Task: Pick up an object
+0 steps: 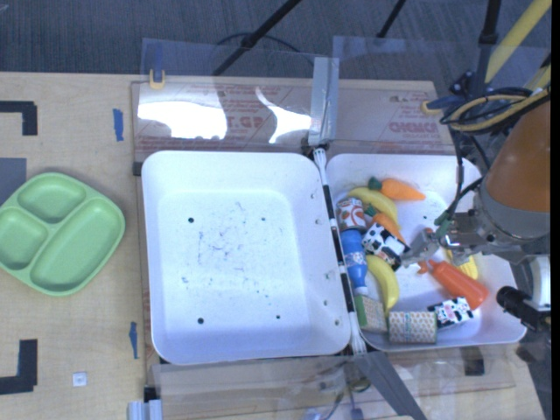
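From the overhead camera I see the fingers (435, 240) low in the right bin (411, 166), just above the orange bottle (457, 283); I cannot tell how they stand. Bananas (383, 280) and a toy cow (383, 242) lie alongside. The left bin (236, 252) sits beside it on the table (70, 331).

red print on the clear panels (411, 112) behind the bins is too blurred to read.

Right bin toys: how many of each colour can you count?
Yellow: 2, banana, banana
Orange: 2, carrot, bottle
Black-and-white: 2, cow, cow
Blue: 1, tube
Total: 7, others too hidden to count.
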`<state>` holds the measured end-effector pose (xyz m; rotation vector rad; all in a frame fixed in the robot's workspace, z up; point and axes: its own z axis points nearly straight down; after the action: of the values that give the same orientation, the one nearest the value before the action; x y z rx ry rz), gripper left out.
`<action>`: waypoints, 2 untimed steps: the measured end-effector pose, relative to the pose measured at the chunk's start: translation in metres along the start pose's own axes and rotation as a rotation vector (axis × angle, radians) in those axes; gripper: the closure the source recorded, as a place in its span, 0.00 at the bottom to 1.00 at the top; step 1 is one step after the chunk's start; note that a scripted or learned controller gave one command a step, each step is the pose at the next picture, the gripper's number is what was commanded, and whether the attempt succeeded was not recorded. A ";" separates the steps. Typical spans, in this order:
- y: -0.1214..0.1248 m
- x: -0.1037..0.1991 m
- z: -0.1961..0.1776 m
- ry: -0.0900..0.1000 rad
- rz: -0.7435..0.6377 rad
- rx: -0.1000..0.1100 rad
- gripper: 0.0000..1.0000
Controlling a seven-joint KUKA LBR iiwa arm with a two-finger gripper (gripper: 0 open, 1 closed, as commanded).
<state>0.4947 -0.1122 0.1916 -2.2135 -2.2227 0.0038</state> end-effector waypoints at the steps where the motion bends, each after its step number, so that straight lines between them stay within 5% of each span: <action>1: 0.014 -0.087 0.034 -0.003 -0.163 -0.005 0.00; 2: 0.029 -0.102 0.095 0.006 -0.279 -0.007 0.00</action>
<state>0.5240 -0.2135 0.0963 -1.8829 -2.5092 -0.0114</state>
